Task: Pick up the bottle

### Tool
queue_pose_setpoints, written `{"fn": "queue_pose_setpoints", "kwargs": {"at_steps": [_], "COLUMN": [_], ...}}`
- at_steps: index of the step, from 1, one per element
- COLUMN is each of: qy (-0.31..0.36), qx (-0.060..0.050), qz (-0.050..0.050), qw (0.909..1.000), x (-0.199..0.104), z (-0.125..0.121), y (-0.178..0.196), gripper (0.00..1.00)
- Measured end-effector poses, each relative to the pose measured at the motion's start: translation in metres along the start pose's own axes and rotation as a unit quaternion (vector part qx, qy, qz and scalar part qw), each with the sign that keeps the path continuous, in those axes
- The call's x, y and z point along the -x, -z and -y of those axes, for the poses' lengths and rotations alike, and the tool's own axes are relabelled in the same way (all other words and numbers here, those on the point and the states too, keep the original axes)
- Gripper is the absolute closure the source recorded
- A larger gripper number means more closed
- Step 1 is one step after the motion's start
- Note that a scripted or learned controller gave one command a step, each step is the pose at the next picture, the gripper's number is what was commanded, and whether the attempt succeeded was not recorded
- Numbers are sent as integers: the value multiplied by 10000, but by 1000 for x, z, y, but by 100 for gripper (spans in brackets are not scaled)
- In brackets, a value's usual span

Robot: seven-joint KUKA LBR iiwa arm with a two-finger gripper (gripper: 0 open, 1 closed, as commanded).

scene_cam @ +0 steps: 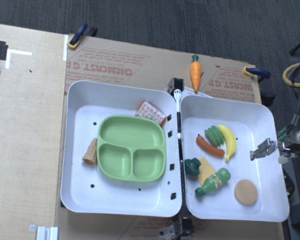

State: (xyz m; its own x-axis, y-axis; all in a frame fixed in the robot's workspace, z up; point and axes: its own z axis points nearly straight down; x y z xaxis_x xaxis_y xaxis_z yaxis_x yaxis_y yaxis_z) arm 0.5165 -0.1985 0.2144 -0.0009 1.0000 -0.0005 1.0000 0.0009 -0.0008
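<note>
Claw [264,150] hangs over the right bin's [269,212] right edge, holding nothing; can't tell if it's open, too small and blurred. Green bottle [213,183] lies tilted on its side in that bin's lower middle, touching the cheese wedge [206,170], broccoli [191,166] just beside. Bottle is well apart from the claw, down-left of it. Crowding probably makes the cap end the cleaner approach.

We find the green bottle [213,183] lying on its side, yellow-labelled, cap pointing toward seven o'clock, in the right bin [269,212].

The cardboard sheet [113,65] carries upside-down red print, too blurred to read.
</note>
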Motion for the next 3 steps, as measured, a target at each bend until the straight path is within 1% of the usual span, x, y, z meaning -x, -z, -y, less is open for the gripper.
{"fn": "queue_pose_setpoints", "kwargs": {"at_steps": [1,2,3], "qy": [271,253,-881], "qx": [0,-1,-4], "qz": [-1,1,2], "qw": [9996,9997,9961], "x": [-96,-96,-178], "z": [39,39,34], "y": [-122,-113,-23], "gripper": [0,100,100]}}
